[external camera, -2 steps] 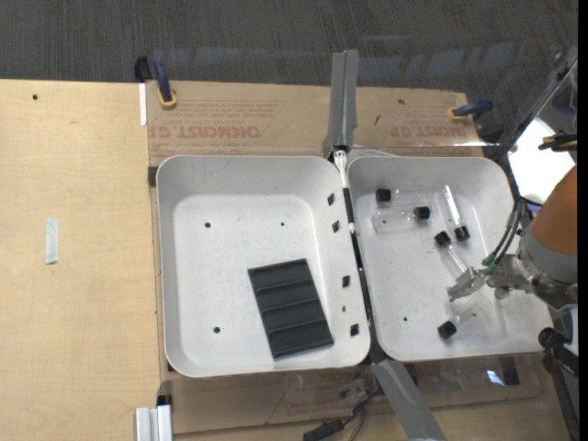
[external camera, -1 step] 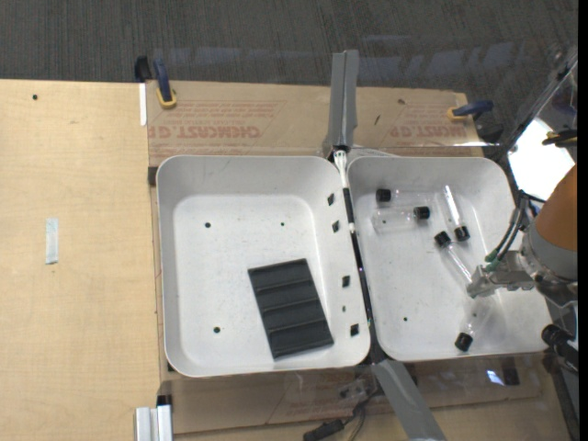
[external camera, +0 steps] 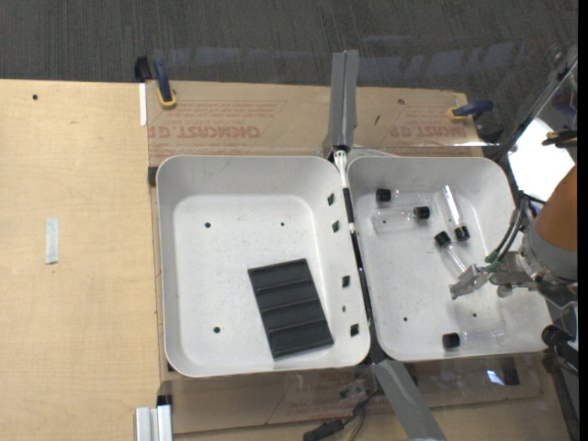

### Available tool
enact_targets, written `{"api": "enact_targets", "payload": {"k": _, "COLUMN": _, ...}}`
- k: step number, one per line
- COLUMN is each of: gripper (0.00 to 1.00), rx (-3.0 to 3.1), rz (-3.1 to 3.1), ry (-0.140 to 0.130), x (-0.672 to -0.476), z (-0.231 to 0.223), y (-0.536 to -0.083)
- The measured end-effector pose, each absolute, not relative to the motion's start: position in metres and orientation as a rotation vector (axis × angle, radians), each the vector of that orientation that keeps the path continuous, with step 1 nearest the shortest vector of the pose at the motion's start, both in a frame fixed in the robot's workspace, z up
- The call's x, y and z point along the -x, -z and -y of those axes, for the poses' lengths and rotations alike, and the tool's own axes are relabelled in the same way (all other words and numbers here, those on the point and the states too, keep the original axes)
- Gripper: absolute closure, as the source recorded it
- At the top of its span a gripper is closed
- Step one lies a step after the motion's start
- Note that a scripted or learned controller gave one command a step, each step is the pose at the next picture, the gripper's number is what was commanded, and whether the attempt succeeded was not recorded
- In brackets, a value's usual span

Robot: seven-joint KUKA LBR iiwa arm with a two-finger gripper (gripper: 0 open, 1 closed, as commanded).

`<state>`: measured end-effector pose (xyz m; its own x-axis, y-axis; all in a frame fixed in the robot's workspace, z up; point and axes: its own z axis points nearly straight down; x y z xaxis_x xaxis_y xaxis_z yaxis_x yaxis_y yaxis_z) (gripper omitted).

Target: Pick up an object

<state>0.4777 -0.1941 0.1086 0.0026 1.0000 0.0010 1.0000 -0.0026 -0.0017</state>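
A dark ribbed rectangular block [external camera: 290,308] lies flat in the left bin [external camera: 184,200], toward its front right. The right bin [external camera: 404,329] holds several small clear tubes with black caps, among them one at the back [external camera: 384,195], a pair near the middle [external camera: 442,239] and one at the front [external camera: 450,341]. My gripper [external camera: 462,285] reaches in from the right and hangs low over the right bin's right half, between the middle tubes and the front one. Nothing is visibly held in it.
The grey arm with its orange band [external camera: 562,200] fills the right edge, over the bin's right wall. A grey divider bar [external camera: 344,108] stands behind the seam between the bins. Cardboard [external camera: 239,127] lies behind them, with clamps at its corners. Bare wooden bench [external camera: 73,246] extends left.
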Motion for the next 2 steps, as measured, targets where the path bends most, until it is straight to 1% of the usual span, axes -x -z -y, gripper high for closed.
{"api": "enact_targets", "payload": {"k": 1, "gripper": 0.0, "rx": 2.158, "rz": 2.278, "ry": 0.002, "x": -0.5365, "z": 0.2099, "y": -0.0908}}
{"api": "enact_targets", "payload": {"k": 2, "gripper": 1.0, "rx": 2.162, "rz": 2.276, "ry": -0.002, "x": -0.5358, "z": 0.2117, "y": -0.0996}}
